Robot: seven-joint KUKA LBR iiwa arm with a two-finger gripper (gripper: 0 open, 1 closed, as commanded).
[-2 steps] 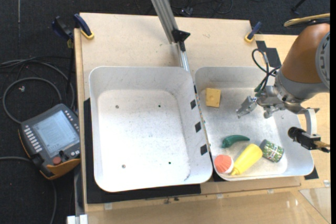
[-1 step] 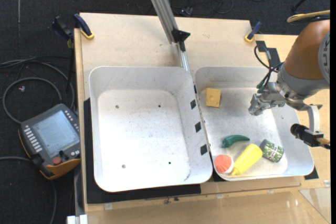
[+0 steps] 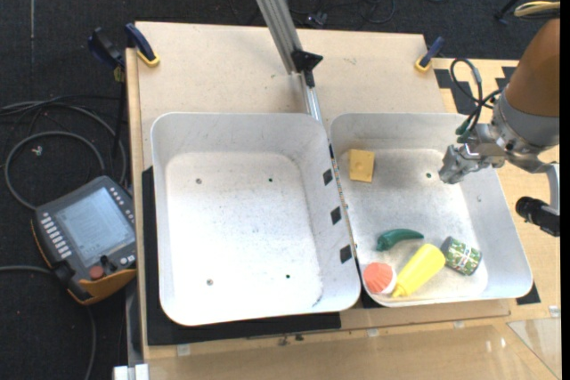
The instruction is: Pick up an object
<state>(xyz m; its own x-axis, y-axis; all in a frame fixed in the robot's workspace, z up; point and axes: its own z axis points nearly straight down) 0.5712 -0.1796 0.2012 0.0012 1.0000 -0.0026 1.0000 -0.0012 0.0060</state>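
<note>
Gripper (image 3: 451, 170) over right bin (image 3: 499, 231), upper right; grip state unclear, nothing visibly held. Objects untouched: yellow block (image 3: 362, 165) upper left, green piece (image 3: 398, 238), yellow bottle (image 3: 419, 269), can (image 3: 462, 256) low. Pick not started.

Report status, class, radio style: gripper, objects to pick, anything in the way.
Gripper over right bin, upper right, nothing seen between fingers. Yellow block, green piece, yellow bottle, red ball, green can lie loose. Path unobstructed.
</note>
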